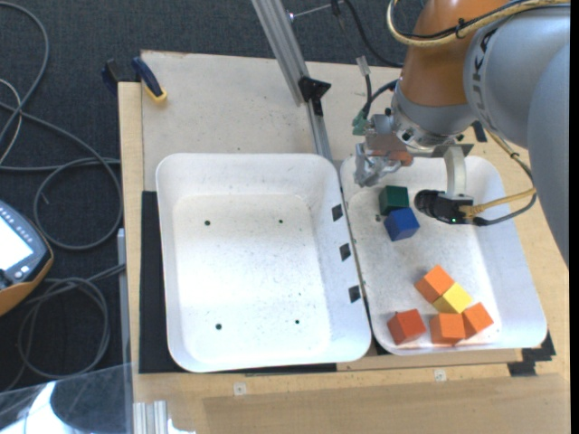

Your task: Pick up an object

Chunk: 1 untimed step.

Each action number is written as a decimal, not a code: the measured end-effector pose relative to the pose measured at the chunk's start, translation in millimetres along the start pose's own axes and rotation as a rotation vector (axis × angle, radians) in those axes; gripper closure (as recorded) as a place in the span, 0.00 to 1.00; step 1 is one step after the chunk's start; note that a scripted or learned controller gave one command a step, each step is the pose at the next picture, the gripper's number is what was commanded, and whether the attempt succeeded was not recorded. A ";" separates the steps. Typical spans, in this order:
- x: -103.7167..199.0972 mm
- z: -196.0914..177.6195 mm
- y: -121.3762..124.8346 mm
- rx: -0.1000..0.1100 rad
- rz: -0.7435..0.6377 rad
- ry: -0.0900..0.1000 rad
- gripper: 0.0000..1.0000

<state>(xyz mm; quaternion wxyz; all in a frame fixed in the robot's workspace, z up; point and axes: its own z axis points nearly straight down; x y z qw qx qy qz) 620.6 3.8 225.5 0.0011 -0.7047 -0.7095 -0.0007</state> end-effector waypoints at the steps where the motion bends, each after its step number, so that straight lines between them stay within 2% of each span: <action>1: 57.7 -2.4 18.4 -0.003 -0.001 0.000 1.00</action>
